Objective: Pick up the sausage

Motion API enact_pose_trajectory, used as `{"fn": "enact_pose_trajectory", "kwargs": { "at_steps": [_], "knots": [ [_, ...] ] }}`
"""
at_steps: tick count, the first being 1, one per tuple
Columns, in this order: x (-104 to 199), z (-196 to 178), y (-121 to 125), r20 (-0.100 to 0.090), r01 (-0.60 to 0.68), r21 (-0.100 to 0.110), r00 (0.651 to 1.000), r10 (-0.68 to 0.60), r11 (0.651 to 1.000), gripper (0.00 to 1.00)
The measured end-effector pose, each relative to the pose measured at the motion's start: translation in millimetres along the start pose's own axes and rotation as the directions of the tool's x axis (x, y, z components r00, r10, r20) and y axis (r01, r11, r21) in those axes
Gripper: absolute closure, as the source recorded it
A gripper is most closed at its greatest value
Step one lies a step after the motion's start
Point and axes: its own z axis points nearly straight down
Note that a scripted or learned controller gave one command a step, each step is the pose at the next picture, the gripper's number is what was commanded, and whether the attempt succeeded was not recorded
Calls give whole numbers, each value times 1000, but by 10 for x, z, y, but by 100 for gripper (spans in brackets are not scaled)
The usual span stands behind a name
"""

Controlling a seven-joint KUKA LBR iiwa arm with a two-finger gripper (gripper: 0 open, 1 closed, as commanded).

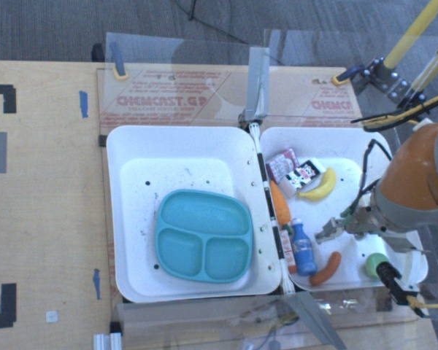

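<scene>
Nearest the camera, the sausage (326, 267) is seen in the right bin (348, 168), beside the blue bottle (302, 247), which could be grabbed instead; the gripper's (336, 228) state cannot be told

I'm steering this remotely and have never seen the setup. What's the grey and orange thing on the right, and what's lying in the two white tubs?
That is a robot arm, seen from one fixed camera above the bench. Its tool hangs over the right bin; I cannot tell whether it grips anything. That bin holds the sausage near the front edge, a blue bottle, a carrot, a banana, a small pink packet and something green. The left bin holds a teal divided plate.
</scene>
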Motion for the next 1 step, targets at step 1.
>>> {"fn": "enact_pose_trajectory", "kwargs": {
  "at_steps": [1],
  "knots": [
    [-331,110,-29,-8,44,5,999,-44,999,0]
  ]
}}
